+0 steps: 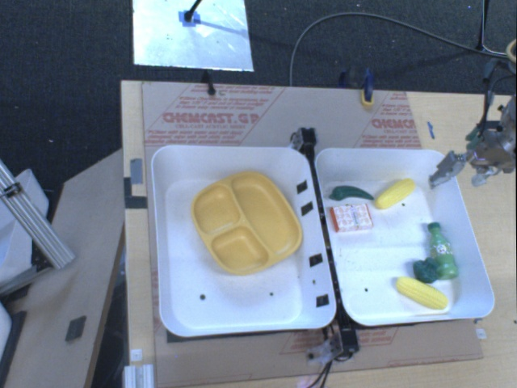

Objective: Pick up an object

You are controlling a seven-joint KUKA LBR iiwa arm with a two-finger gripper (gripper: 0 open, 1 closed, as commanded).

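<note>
yellow corn (395, 193) lies just left of the spread, unladen end effector (463, 170).

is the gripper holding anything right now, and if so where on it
Nothing is held. The gripper sits open over the upper right corner of the right bin, with no object between its fingers.

Dark carpet floor (65, 47), wood bench (97, 217), shiny metal sheet (192, 24).
</note>
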